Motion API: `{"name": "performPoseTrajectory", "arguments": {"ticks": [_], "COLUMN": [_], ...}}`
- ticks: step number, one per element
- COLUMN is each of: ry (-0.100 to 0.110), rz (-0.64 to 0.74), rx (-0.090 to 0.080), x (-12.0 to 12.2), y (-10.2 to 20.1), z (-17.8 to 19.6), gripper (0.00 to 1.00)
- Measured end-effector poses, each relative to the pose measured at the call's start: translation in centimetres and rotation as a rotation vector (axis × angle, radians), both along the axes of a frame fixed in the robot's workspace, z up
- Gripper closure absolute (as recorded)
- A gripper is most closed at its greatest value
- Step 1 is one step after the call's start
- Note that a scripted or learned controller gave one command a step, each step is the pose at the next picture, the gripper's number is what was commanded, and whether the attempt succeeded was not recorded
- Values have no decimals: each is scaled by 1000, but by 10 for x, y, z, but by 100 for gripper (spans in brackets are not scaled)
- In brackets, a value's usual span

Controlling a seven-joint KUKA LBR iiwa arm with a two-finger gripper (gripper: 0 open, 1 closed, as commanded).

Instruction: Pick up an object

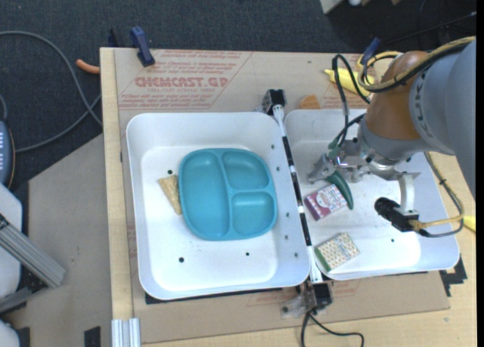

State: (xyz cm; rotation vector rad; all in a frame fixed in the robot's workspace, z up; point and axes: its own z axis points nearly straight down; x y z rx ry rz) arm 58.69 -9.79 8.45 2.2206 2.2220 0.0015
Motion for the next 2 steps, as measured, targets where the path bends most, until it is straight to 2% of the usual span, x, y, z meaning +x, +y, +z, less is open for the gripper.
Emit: {"name": "performPoseTrajectory", "arguments": {"ticks": [1,2], "ry": [-1,3], "rz": [0,-1], "rx": [-1,0], "x": [20,-14], "y": [-8,-7], "z": [0,0], "gripper": [0,0]}}
